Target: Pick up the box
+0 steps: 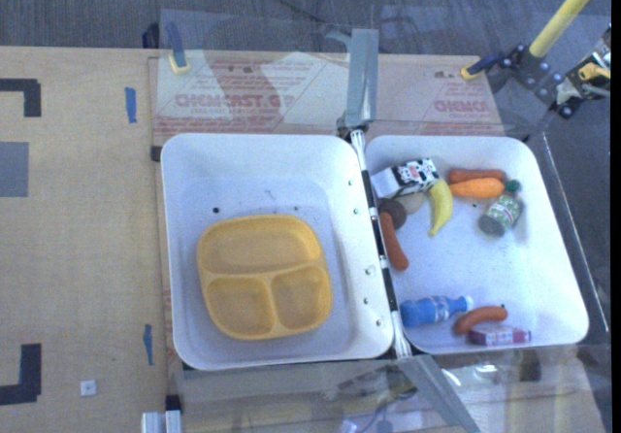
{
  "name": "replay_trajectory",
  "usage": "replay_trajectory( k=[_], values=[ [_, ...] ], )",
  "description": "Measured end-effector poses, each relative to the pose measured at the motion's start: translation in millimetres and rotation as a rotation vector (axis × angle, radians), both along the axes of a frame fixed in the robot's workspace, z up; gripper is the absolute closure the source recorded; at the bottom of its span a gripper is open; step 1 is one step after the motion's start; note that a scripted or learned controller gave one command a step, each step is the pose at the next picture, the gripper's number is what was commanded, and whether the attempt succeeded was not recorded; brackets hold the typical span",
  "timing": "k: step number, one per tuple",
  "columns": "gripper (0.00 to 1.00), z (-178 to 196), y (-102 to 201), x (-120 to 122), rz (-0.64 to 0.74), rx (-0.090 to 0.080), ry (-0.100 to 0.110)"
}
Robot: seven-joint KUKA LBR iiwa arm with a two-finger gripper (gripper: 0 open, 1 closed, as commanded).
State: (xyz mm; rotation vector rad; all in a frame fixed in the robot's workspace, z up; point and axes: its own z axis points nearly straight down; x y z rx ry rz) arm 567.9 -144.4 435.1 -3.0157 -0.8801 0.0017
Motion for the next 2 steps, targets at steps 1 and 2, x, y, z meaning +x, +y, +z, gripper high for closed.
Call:
replay_trajectory(
  k=[1, 2],
  values=[
    [0.0, -68, -18, 2, 0.014, 0.001, 0.002],
    [0.0, -292, 17, -18, 0.099, 0.002, 0.002]
  ],
)
